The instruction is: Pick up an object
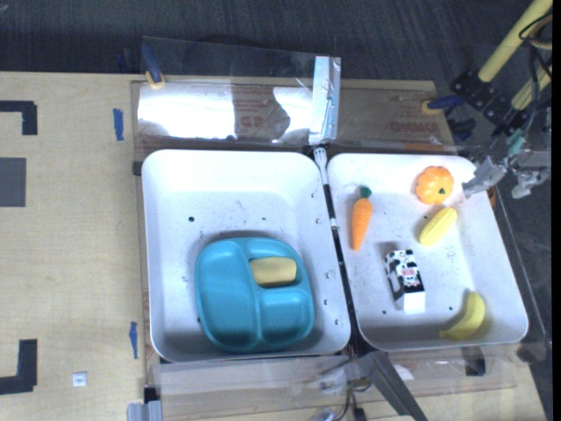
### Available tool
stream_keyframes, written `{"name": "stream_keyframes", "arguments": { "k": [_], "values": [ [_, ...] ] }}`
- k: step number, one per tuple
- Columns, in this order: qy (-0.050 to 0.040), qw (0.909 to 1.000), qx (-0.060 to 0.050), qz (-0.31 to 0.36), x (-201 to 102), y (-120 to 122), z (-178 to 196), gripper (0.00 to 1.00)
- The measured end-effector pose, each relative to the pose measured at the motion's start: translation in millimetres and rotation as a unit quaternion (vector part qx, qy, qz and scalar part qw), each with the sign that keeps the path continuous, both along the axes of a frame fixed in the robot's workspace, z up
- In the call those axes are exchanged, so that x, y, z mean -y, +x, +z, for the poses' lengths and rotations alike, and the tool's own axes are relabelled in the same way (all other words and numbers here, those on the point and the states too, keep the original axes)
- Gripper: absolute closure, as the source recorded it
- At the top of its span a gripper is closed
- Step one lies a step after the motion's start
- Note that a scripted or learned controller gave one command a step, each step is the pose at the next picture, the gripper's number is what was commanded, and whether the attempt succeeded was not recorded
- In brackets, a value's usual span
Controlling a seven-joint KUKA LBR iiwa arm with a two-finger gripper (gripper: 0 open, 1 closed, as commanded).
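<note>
I'm at the approach step here, nothing picked yet as far as I can judge: the gripper (484,179) sits at the far right rim of the right bin (504,261), just beside the small orange pumpkin (434,183), and I see nothing between its tips. Whether it is wide or narrow I cannot tell; at this slant the metal end is a small grey blur. Taking the pumpkin as my landmark, the candidates lie like this: a pale yellow corn-like piece (438,224) just below it and almost touching, a toy carrot (360,219) with a green top off to its left near the divider between the bins, a small black-and-white cow-patterned carton (405,277) further down toward the middle of the bin, and a banana (467,315) down by the near right corner. Over in the left bin (175,191), well apart from the pumpkin, a blue divided plate (250,296) carries a yellow lump (274,272) in its upper right compartment. My read is the pumpkin is the nearest target. The next move calls for bringing the tool inward over the pumpkin's crown, lining it up so the corn piece isn't caught alongside, then descending straight. It's round and smooth-looking, so I'd expect it to squirt out sideways if the grip lands off-centre.
</note>
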State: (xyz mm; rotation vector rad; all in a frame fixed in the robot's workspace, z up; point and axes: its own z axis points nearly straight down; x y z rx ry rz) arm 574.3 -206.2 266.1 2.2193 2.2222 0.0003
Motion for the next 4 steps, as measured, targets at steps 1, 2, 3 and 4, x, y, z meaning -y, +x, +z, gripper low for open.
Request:
{"name": "stream_keyframes", "arguments": {
  "k": [1, 2, 3, 4],
  "values": [
    [0.0017, 0.9978, -0.004, 0.066, -17.6, 60.8, -102.4, 0.00],
    [0.0102, 0.9965, -0.002, 0.083, 2.7, 81.4, -178.2, 0.00],
    [0.0082, 0.9964, -0.002, 0.084, 2.9, 82.0, -166.8, 1.00],
    [-0.0009, 0.9995, 0.006, 0.030, -43.0, 96.1, -59.6, 1.00]
  ]
}}
